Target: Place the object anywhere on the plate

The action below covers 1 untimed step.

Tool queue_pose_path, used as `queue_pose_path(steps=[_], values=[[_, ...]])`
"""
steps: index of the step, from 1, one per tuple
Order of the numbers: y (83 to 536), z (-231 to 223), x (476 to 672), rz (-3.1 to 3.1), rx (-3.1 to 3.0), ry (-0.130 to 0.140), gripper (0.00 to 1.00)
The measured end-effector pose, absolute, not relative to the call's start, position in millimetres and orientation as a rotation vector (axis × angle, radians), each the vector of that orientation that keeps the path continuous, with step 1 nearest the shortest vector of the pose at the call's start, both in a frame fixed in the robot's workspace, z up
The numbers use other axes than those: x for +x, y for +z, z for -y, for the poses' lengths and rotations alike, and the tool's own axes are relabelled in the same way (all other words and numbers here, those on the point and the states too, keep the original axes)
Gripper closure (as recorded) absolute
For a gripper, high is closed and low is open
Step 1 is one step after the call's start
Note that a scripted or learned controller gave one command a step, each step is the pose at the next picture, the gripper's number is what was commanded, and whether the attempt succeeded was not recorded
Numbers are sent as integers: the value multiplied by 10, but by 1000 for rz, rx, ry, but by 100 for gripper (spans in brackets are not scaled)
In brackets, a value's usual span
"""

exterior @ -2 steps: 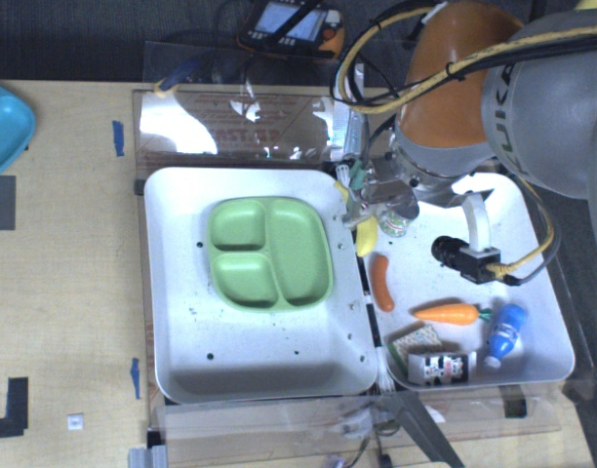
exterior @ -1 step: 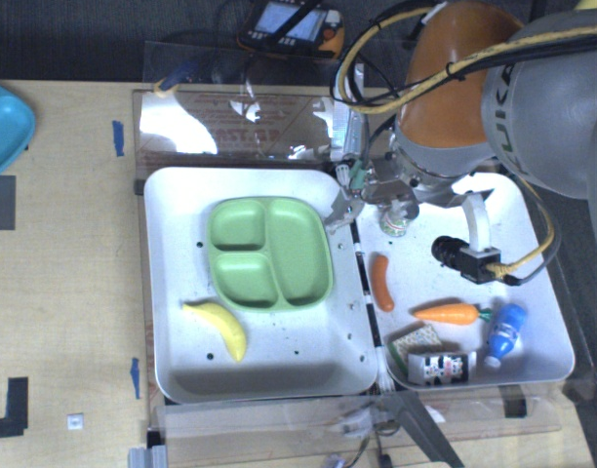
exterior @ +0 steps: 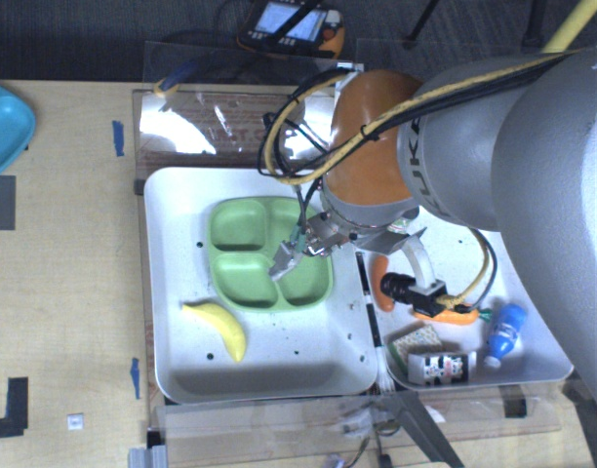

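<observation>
While the end effector [exterior: 291, 255] hangs over the plate [exterior: 242, 228] at frame centre, its grip cannot be told; no object is seen held. A release is judged next.

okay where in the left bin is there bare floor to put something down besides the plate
In the left bin, bare floor runs along the left wall beside the green plate, and along the front wall right of the banana. The plate's right side is crowded by the gripper. The right bin is cluttered with small items.
</observation>
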<state>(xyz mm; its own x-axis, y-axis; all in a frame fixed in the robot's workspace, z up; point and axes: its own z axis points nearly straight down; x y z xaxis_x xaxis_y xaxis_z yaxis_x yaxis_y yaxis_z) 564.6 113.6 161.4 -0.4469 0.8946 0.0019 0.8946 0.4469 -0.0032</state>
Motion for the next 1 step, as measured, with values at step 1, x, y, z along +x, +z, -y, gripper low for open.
queue_pose_path(steps=[1], values=[[1027, -1383, 6361, 2607, -1758, -3, 0]])
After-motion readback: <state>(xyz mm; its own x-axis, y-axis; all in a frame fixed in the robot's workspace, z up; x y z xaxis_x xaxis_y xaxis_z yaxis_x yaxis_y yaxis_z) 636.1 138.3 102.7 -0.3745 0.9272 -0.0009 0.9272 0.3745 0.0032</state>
